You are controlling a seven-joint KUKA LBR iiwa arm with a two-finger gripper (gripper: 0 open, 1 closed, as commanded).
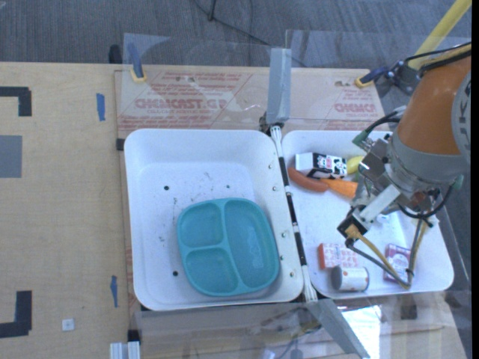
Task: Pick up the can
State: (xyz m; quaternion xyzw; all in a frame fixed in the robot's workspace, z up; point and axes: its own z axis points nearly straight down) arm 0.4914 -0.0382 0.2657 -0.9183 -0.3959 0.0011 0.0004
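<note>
I'm hovering my gripper (409, 200) over the right bin (438, 265); can (350, 278) is lying at its front edge, not yet picked; can't tell grip state.

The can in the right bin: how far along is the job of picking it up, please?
Done: nothing yet. The can lies on its side near the front of the right bin, next to a red-and-white pack. In hand: the gripper hangs over that bin, behind the can and apart from it. Left: to come down over the can, grip it and lift it.
</note>
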